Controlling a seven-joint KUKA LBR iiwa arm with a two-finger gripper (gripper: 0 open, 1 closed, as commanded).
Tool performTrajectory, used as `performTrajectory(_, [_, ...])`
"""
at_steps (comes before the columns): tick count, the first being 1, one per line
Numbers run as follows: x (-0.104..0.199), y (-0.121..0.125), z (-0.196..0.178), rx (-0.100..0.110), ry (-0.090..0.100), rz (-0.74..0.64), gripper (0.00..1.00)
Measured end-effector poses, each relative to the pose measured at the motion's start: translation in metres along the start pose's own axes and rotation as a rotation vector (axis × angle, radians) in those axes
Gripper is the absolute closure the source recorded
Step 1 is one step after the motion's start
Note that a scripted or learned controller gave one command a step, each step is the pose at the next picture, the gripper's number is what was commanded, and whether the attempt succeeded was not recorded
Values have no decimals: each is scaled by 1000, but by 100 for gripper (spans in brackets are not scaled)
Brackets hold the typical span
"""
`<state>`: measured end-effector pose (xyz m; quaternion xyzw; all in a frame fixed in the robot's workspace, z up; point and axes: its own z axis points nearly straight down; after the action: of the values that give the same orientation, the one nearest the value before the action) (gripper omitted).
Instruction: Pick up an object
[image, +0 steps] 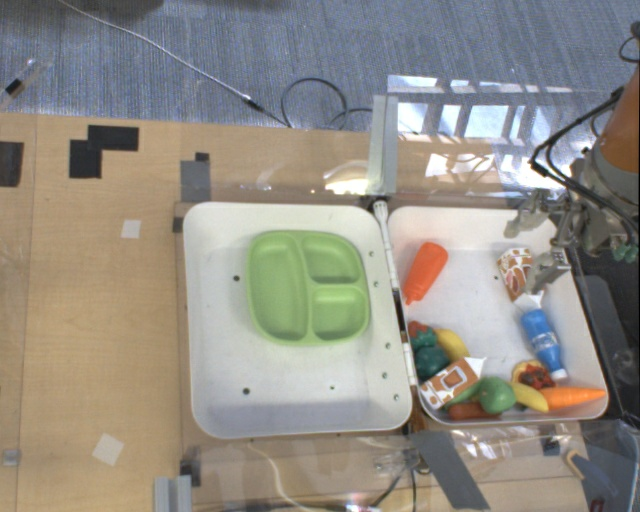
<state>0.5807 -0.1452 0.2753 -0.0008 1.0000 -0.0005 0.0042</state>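
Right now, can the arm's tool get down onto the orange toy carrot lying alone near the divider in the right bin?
Probably yes: the orange toy carrot lies apart on bare white floor with nothing over it.

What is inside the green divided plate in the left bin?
Nothing shows in the green divided plate: all three compartments look bare. It lies flat in the left bin, so whatever is beneath it is covered.

orange carrot (424, 270) | tilted (tip down-left) | right bin, upper left
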Motion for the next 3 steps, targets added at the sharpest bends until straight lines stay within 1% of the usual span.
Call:
performTrajectory(1, [3,-54,104,-2,11,-34,0])
performTrajectory(2, [-9,-44,185,2,-8,12,0])
performTrajectory(3, [0,-42,186,1,-5,102,0])
